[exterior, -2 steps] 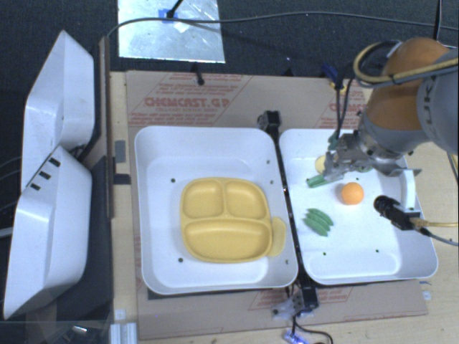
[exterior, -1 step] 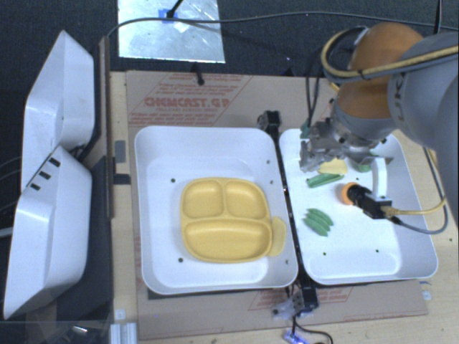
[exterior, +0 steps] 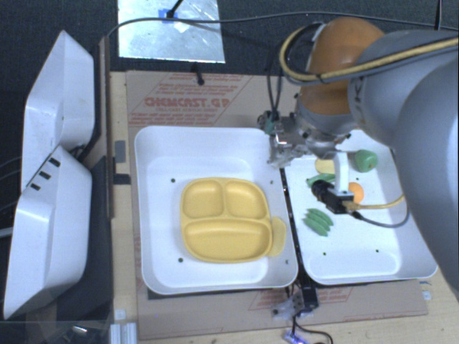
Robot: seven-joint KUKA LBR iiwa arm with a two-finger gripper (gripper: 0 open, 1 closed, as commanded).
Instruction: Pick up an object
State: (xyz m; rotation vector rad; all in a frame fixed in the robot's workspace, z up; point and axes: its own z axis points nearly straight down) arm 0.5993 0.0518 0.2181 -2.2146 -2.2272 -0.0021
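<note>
**Hovering over the seam between the two bins**

The gripper (exterior: 285, 147) hangs above the far end of the line where the two white bins meet. The grey arm reaches in from the right, with its orange band above the wrist. Gripper state: I cannot tell whether it is released or clenched.

The candidate objects all lie in the right bin (exterior: 358, 253), on the arm's side of the gripper.
- A pale yellow piece (exterior: 324, 166) is closest, just beside the gripper.
- A green rounded piece (exterior: 365, 160) lies past that one, further toward the arm.
- An orange piece (exterior: 356, 191) sits nearer the front edge and is partly hidden by robot hardware.
- A green pea pod (exterior: 318, 220) lies flat on the bin floor, frontward of the gripper and apart from the rest.

On the gripper's other side, the left bin (exterior: 154, 192) holds a yellow divided tray (exterior: 226, 221). It lies flat, well apart from the gripper.

A cardboard sheet (exterior: 186, 95) with red lettering shows beyond the bins.
</note>
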